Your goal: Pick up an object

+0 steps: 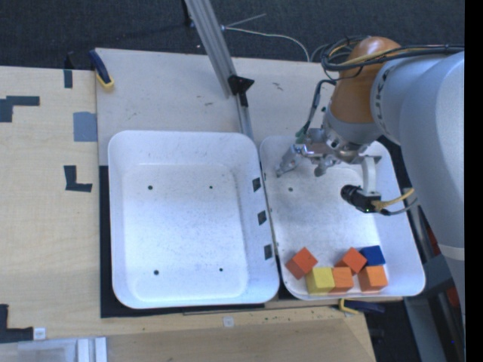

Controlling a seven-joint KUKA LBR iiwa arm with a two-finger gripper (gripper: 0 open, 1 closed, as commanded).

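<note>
Arm: we see the grey arm (pixel 423 104) enter from the right, its orange band above the wrist.
Tool: the tool (pixel 302 164) hangs over the far part of the right bin (pixel 317 225), near that bin's left wall. We read two thin fingers spread apart with nothing between them, so we judge it open and unloaded.
Task objects: six small blocks sit clustered at the near edge of the right bin. We count an orange block (pixel 303 262) standing slightly apart on the left, a yellow block (pixel 320 279), three more orange blocks (pixel 355 271) and a blue block (pixel 372 256).
Spacing: the yellow, blue and three orange blocks touch or nearly touch one another; the left orange block is just beside the yellow one.
Left bin: we see only its bare white floor (pixel 181 217).
Surface: the surface (pixel 45 187) carries both bins side by side.
Progress: we judge the pick not yet begun; the tool is well apart from every block.
Risk, crowding: we expect a finger to land on a neighbouring block, because the cluster leaves little gap for entry.
Risk, wall: we expect contact with the near wall of the bin, because the blocks lie close against it.
Risk, cable: a dark cable fitting (pixel 361 197) hangs below the wrist and could drag across blocks.
Preferred target: we judge the left orange block easiest to reach.
</note>
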